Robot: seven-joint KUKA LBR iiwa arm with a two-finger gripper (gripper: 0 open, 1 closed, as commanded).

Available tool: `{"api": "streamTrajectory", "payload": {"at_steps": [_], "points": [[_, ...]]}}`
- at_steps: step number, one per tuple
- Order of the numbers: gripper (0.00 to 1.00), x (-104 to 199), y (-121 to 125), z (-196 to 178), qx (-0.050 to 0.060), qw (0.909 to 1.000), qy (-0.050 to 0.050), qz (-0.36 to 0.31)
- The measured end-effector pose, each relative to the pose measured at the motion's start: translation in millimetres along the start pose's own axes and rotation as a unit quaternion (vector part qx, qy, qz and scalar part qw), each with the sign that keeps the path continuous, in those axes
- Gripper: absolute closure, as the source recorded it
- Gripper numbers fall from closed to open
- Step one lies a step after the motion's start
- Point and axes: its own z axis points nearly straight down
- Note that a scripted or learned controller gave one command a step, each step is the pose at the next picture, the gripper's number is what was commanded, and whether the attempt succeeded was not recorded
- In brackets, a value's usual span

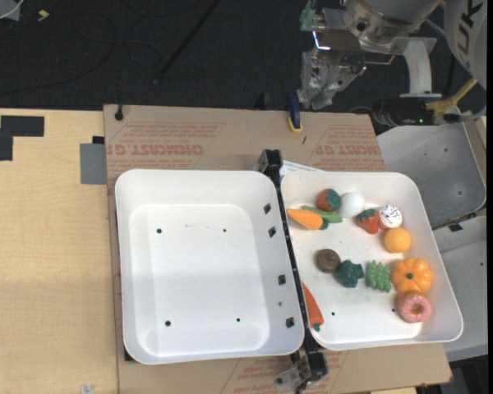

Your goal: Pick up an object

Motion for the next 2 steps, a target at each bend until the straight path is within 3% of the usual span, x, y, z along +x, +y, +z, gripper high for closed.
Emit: {"api": "streamTrajectory", "payload": {"at_steps": [2], "points": [[1.00, -47, 0, -39, 0.000, 1.0000, 0.000, 0.001]]}}
